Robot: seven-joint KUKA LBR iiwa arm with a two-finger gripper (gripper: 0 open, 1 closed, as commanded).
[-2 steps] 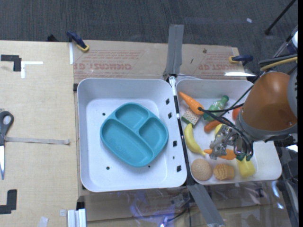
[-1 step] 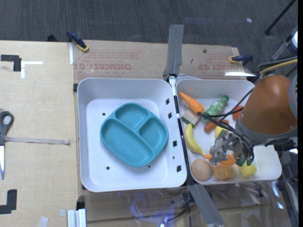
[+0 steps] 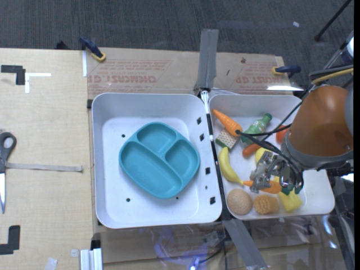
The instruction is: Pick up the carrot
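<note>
**A:** Where's the carrot from where you sit?

**B:** The carrot [image 3: 227, 120] lies in the right bin [image 3: 315, 207], toward its upper left corner, just beside the wall shared with the left bin [image 3: 104, 167]. It points up and left, thick end down and right, close to a cracker [image 3: 225, 138] and a green bottle [image 3: 257, 125]. My end effector [image 3: 269, 174] is lower, near the middle of that bin, over a cluster of orange and yellow pieces. Whether it's spread or closed, and whether anything is in it, I cannot tell; the parts blur together there.

**A:** How do you expect the carrot to handle?

**B:** It looks like a toy food piece, so I judge it light, stiff and smooth, probably a bit slippery. It tapers, so I'd take it across the thicker half, squeezing across its width; the thin tip could squirt out.

**A:** And the room around it?

**B:** Tight on one side. The bin wall hems it in at the left, and the banana [image 3: 226, 167] sits just below. The bin floor is flat and white, so it could slide. The blue plate [image 3: 160, 160] in the left bin is well apart, as are the scissors [image 3: 4, 162] at the far left of the tabletop [image 3: 45, 128].
</note>
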